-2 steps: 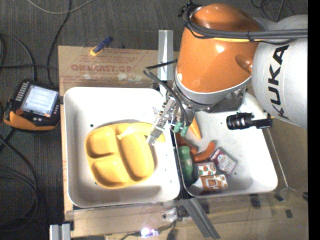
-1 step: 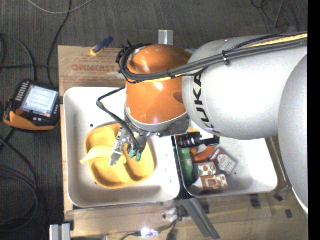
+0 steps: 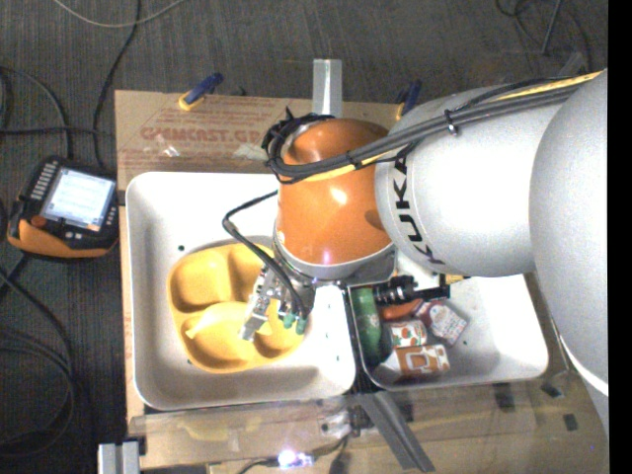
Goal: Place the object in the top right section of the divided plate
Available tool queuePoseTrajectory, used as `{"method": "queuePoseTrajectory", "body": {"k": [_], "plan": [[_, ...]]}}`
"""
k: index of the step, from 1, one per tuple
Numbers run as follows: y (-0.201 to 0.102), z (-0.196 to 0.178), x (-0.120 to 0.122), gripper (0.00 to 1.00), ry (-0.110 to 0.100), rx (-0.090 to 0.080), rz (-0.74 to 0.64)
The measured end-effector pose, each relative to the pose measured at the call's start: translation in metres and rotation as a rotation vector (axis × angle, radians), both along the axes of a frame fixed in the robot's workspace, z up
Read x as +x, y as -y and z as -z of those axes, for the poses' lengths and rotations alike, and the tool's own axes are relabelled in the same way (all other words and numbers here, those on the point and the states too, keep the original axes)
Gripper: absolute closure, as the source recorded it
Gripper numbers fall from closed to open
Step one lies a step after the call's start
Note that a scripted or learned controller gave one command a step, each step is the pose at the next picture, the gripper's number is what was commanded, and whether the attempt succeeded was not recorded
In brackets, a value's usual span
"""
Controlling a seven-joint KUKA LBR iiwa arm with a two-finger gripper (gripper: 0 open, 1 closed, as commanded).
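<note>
I have the gripper (image 3: 275, 312) low over the yellow plate (image 3: 202, 279). I cannot tell what its grip is doing. If it lets go here, the object may land in the wrong part.

We see bright, even light from overhead, strongest on the grey arm (image 3: 513, 176), whose pale shell nearly washes out, and a soft glare spot sits on its orange band (image 3: 331, 196). Left of the arm, the white bin (image 3: 148, 265) glows cleanly with mild shadow under the wrist. Beyond the bin, the dark floor (image 3: 59, 67) looks dim and slightly grainy.
</note>
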State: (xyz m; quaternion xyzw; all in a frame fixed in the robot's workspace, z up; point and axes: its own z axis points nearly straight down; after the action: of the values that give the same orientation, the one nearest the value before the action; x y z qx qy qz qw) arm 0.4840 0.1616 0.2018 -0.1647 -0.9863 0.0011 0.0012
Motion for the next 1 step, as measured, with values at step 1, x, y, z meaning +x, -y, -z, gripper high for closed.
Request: {"method": "queuePoseTrajectory", "body": {"k": [1], "plan": [[0.0206, 0.0817, 0.0059, 1.0, 0.023, 0.009, -0.057]]}}
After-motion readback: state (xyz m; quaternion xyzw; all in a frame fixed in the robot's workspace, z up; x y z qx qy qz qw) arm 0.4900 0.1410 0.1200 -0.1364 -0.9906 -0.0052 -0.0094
